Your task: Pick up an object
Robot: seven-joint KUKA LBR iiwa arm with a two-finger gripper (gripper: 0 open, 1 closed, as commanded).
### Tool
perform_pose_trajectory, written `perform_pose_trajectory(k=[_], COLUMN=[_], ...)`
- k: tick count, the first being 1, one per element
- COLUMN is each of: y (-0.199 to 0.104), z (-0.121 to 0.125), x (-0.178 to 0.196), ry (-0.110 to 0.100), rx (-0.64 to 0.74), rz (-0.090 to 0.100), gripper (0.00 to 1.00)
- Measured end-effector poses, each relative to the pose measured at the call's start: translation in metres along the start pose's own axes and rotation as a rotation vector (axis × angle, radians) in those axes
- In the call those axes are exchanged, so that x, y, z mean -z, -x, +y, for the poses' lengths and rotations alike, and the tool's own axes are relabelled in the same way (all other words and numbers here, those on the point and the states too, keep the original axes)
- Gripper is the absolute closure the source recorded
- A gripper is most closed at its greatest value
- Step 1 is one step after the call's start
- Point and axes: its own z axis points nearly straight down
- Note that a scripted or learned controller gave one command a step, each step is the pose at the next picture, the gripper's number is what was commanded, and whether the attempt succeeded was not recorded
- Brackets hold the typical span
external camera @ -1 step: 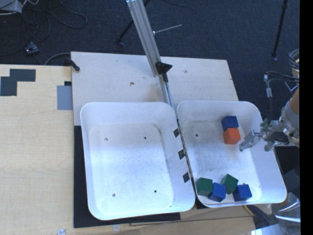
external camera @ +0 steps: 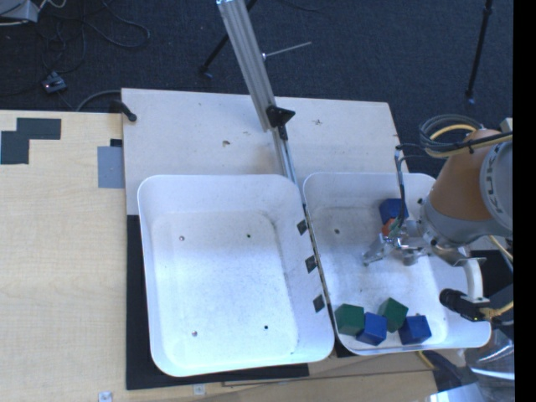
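Blue block [external camera: 391, 211] sits just beyond my fingers [external camera: 387, 249] in the right bin [external camera: 352, 208], not between them. My fingers are low over the bin floor; whether they are spread or closed I cannot tell. Four more blocks [external camera: 383, 322] lie well apart at the near rim.

Bright, even light; slightly soft focus

Grey KUKA arm [external camera: 502, 182], rounded casing, with a broad orange band [external camera: 459, 189] wrapping the segment above the wrist. Silvery metal gripper [external camera: 387, 249] at the tip, small shiny parts and brackets, a thin dark cable running up alongside it. Coiled yellow and black cabling [external camera: 448, 131] sits atop the arm near the orange section.
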Motion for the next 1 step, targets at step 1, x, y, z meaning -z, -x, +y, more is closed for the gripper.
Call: perform_pose_trajectory(k=[1], y=[0.0057], z=[0.0499], x=[-0.001], ry=[-0.042], rx=[-0.008], rz=[0.011], gripper=[0.0])
